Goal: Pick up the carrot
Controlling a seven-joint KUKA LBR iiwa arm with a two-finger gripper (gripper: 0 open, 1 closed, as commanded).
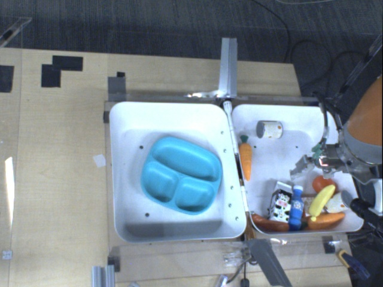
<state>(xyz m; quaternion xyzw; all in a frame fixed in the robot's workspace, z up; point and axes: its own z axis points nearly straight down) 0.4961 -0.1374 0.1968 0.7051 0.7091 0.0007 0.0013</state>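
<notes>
The carrot (245, 159), orange with a green top, lies lengthwise against the left wall of the right bin (299, 117), green end pointing away from me. My gripper (311, 164) hangs over the right part of that bin, well to the right of the carrot and apart from it. It is just above a cluster of toy food. The grey arm with its orange band (366, 124) comes in from the right edge.
A blue divided plate (181, 173) sits in the left bin (125, 160). The right bin also holds a small grey can (269, 129), a banana (322, 200), a blue bottle (297, 207), a black-and-white carton (279, 203), a sausage (269, 223) and a red item (321, 184).
</notes>
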